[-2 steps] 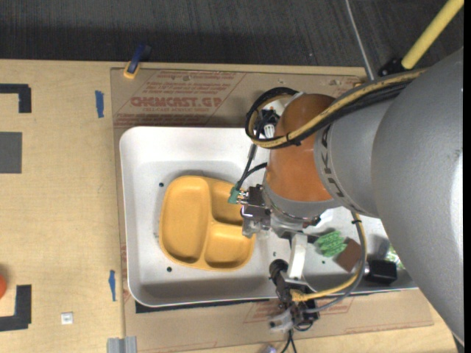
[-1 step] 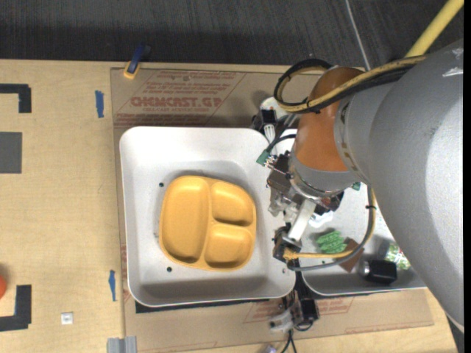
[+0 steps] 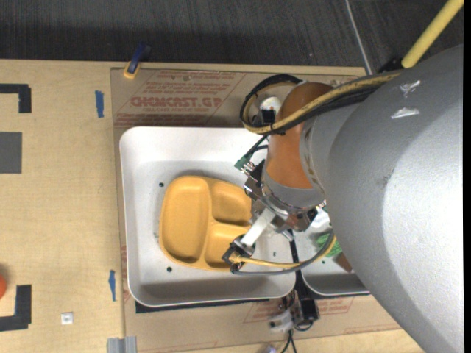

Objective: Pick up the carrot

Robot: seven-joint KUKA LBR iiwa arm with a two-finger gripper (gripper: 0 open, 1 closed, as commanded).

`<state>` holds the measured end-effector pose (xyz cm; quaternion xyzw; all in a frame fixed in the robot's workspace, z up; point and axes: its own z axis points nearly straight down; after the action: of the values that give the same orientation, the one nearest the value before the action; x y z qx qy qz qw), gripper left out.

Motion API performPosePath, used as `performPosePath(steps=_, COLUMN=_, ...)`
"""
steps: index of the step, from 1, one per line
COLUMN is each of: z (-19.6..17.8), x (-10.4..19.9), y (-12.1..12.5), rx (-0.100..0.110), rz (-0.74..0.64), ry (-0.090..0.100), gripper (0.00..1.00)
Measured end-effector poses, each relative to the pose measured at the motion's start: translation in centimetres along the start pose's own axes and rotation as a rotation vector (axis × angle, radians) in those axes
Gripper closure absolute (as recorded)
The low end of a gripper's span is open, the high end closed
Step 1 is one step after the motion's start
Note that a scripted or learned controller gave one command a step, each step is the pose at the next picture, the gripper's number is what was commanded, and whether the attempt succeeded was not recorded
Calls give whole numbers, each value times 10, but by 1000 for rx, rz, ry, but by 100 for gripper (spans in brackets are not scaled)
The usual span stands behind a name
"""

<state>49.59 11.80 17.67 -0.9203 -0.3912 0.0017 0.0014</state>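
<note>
Covering the pale wooden bench (image 3: pixel 51 197), a brown printed cardboard sheet (image 3: pixel 176 101) is laid under a shallow white bin (image 3: pixel 136 197); dark grey carpet (image 3: pixel 184 13) is seen beyond. By the bin's yellow lobed plastic dish (image 3: pixel 195 215) the gripper (image 3: pixel 280 219) is hung, and whether it is open cannot be told. A green-orange bit, seemingly the carrot (image 3: pixel 333 247), is glimpsed in the neighbouring bin (image 3: pixel 331 290).

We see a large arm (image 3: pixel 397 182) of smooth, rounded grey shells, glossy enough to carry small white glints on its far side. At the wrist it narrows into an orange band (image 3: pixel 287 145), barrel-shaped and edged on its near side by a dark grey ring (image 3: pixel 291 197). Thin black cables (image 3: pixel 254 98) loop out at the band's far left, with a small white connector (image 3: pixel 268 105) among them. A yellow hose (image 3: pixel 438 22) leaves the arm at the far right. The gripper (image 3: pixel 283 223) is a cluster of pale and dark parts we cannot sort out.
</note>
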Motion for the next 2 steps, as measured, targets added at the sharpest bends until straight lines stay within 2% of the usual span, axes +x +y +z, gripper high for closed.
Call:
performPosePath(steps=1, z=23, x=3, y=-27, rx=1, rz=-170, ry=-1, gripper=100)
performPosePath(steps=2, z=25, x=14, y=-37, rx=-3, rz=85, ry=1, gripper=100)
